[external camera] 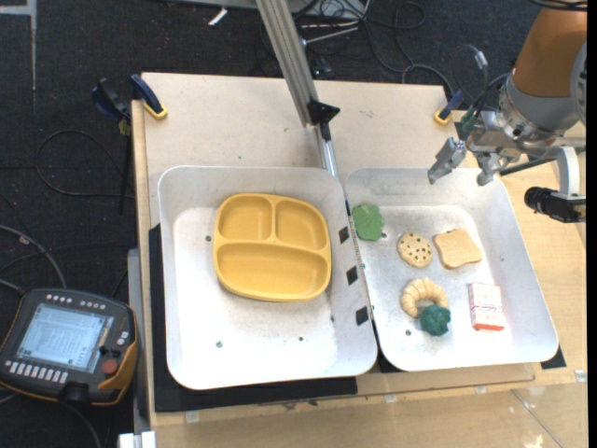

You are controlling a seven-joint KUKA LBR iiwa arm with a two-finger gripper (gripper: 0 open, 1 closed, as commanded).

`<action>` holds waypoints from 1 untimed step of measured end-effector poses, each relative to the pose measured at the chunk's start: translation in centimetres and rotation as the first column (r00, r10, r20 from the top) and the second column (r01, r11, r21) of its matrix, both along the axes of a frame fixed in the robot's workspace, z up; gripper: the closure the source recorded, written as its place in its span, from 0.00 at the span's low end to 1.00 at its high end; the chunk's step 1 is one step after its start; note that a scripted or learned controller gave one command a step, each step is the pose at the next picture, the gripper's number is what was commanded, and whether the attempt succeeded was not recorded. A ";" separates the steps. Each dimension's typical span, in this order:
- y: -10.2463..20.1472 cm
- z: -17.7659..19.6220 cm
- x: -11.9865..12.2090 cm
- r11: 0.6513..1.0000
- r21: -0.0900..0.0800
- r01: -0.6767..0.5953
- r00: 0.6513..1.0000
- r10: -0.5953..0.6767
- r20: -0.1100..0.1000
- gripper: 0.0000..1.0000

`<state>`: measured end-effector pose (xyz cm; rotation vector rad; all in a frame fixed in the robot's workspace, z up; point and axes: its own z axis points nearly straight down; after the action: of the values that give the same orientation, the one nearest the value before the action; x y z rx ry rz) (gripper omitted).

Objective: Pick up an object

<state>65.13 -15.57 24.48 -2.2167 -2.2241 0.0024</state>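
Note:
The right bin (pixel 522 278) holds several small food items: a green leafy piece (pixel 367 221), a chocolate-chip cookie (pixel 414 249), a slice of toast (pixel 458 248), a pale croissant (pixel 423 294), a dark green lump (pixel 435 319) touching it, and a small red-and-white box (pixel 485 306). My gripper (pixel 464 163) hangs open over the far rim of the right bin, above and behind the toast, with nothing between its fingers.
A yellow divided plate (pixel 273 247) lies in the left bin (pixel 187 278). A slanted metal pole (pixel 291 49) rises from the seam between the bins. Yellow clamps (pixel 149 99) sit at the bench's far corners. A teach pendant (pixel 63 342) lies at the lower left.

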 end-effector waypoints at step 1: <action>0.0 0.0 0.0 1.000 0.000 0.000 1.000 0.000 0.000 0.00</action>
<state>65.13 -15.57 24.48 -2.2166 -2.2242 0.0029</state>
